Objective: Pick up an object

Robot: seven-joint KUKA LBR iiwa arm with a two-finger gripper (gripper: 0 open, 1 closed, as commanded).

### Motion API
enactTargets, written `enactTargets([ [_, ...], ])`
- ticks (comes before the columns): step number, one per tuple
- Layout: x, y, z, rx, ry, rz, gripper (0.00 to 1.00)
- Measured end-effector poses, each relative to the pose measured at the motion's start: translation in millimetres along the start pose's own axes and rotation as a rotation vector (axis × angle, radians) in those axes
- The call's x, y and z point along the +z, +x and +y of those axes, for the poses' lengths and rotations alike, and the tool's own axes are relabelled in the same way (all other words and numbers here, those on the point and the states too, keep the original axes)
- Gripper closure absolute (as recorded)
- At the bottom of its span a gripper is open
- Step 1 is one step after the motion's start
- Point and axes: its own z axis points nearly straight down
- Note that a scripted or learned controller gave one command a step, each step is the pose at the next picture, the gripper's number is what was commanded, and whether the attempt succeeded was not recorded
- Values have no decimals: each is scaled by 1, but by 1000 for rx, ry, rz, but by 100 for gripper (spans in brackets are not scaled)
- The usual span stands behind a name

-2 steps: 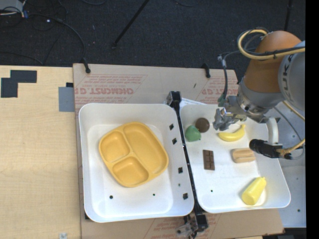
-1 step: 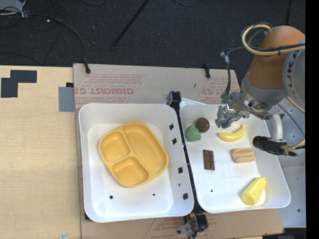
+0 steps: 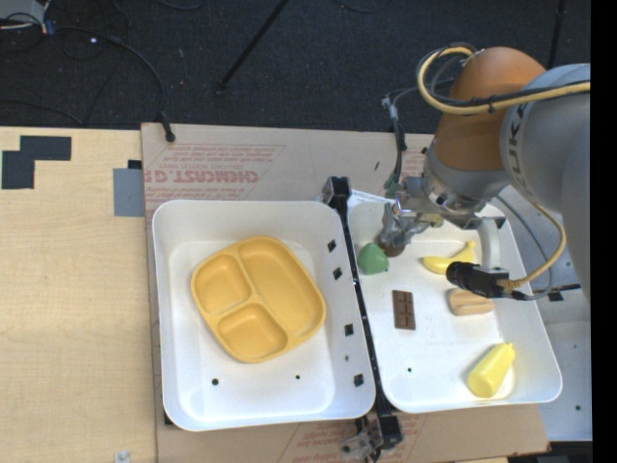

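Below, we see two white bins side by side on the tabletop. We find the left bin, at centre frame, holding a yellow divided tray. We find the right bin holding a green ball at its upper left, a brown block, a banana, a tan wooden piece and a yellow bottle at lower right. We see the gripper just above the green ball, but we cannot tell whether its fingers are open or closed.

Glossy yellow plastic tray in smooth white bin.
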Motion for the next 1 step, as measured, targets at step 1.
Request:
enactTargets([
  [1, -13, 52, 6, -1, -2, 0, 100],
])
